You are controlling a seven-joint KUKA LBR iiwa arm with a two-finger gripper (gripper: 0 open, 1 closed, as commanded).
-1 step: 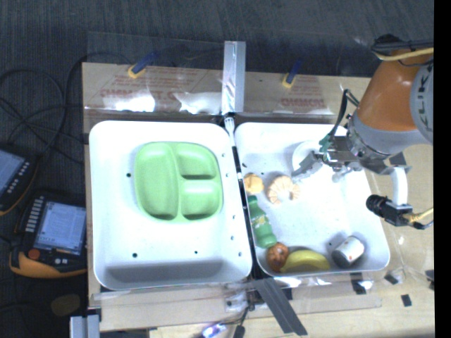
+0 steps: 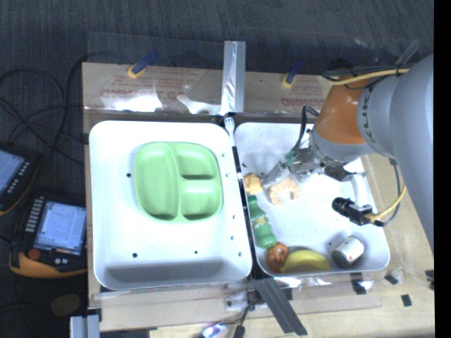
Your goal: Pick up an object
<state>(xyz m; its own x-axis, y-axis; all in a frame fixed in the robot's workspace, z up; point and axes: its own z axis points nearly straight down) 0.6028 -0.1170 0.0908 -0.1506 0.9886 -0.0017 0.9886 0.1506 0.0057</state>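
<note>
Gripper in rt bin, state unclear; pastry just beside; bottle, banana nr.

The arm is a thick, smooth grey cylinder with an orange band above the wrist — a yellow cable and a black one trail along it, and a small metallic pincer sits at its nine-o'clock end.

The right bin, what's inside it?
The right bin holds a banana, a reddish fruit, a green bottle, pale pastry-like pieces and a small can. The arm covers its upper corner.
</note>
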